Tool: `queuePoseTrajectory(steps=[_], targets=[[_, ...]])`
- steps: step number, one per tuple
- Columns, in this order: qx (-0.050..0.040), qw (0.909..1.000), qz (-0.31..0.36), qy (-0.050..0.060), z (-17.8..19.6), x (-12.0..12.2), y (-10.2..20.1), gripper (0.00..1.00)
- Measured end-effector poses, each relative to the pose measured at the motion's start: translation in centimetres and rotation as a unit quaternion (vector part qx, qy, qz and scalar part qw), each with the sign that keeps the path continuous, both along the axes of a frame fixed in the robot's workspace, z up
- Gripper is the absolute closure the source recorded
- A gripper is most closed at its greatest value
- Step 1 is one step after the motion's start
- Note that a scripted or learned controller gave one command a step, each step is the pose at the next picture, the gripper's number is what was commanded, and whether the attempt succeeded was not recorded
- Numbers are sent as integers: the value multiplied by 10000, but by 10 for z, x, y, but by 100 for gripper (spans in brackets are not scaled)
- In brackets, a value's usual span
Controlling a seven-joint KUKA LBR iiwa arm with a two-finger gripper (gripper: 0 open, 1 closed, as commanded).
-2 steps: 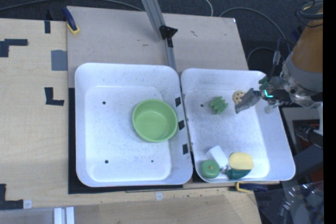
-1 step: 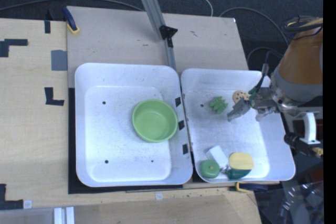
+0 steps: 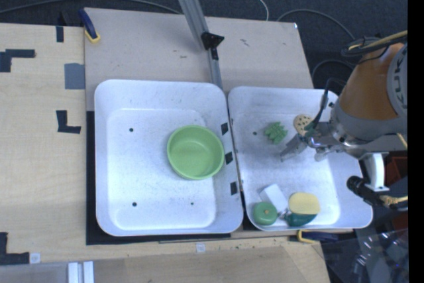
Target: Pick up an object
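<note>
Camera view: two bins. Left bin [image 3: 112,142] holds one green bowl [image 3: 195,152], upright. Right bin [image 3: 248,109] holds five things: green toy [image 3: 275,132], tan disc [image 3: 302,121], white block [image 3: 272,195], green ball [image 3: 265,213], yellow sponge [image 3: 304,203], long axis left-right. My gripper [image 3: 297,148] hangs over the right bin, right of the toy; open or clenched, I cannot tell.

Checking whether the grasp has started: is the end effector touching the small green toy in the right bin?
Apart. The camera view shows bare bin floor between the end effector and the small green toy.

no readable text, labels or numbers on anything in view.
</note>
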State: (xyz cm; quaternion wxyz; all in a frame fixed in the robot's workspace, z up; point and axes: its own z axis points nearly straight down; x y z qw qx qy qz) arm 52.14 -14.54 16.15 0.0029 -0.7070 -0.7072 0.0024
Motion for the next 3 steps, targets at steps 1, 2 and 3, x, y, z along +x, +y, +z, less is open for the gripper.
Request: queuePoseTrajectory(steps=[1, 2, 3], targets=[[4, 10000, 7, 0, -45, -3, 6, 0], [5, 10000, 13, -15, -33, -2, 6, 100], [-6, 10000, 6, -48, 10, 2, 4, 100]])
